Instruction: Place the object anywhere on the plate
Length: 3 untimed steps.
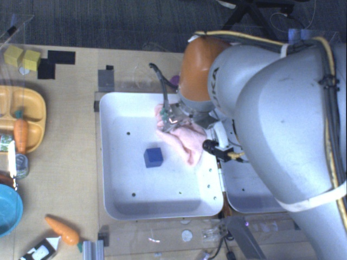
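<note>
A small blue cube (153, 157) rests on the floor of the left white bin (124, 199), slightly right of its middle. To the cube's upper right lies a pale pink plate (187, 143) against the bin's right side, partly covered by the arm. My gripper (172, 119) hangs over the plate's upper left part, well apart from the cube. The grey arm and its orange band (198, 69) hide the plate's far edge.
The right bin (244, 199) is mostly under the arm. On the bench at left are a yellow divided tray (27, 107) with a carrot (20, 134), a blue bowl (8, 210), a second carrot (64, 231) and yellow blocks (21, 58).
</note>
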Tool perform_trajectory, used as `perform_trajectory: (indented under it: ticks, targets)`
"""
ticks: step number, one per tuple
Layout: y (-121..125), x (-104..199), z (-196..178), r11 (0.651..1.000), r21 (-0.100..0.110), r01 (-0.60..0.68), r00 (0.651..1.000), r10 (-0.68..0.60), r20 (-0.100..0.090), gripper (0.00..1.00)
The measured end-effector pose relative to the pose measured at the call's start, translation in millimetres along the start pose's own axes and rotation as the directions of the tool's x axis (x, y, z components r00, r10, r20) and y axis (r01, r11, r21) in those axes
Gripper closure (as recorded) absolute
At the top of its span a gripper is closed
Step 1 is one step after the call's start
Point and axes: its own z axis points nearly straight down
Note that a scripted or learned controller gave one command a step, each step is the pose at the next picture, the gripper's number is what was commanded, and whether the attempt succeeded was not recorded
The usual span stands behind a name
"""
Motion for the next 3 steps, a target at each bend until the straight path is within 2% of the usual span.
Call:
perform_trajectory:
  ticks: [1,2,3]
  targets:
    - [24.3,80.1,-27.6,0.988,0.009,0.154,0.988,-0.154,-0.003,1.0]
    - [6.2,-1.4,-94.2,0.998,0.008,-0.065,0.998,0.065,0.001,1.0]
    - [30.8,38.4,-10.6,0.979,0.015,-0.203,0.979,0.203,0.001,1.0]
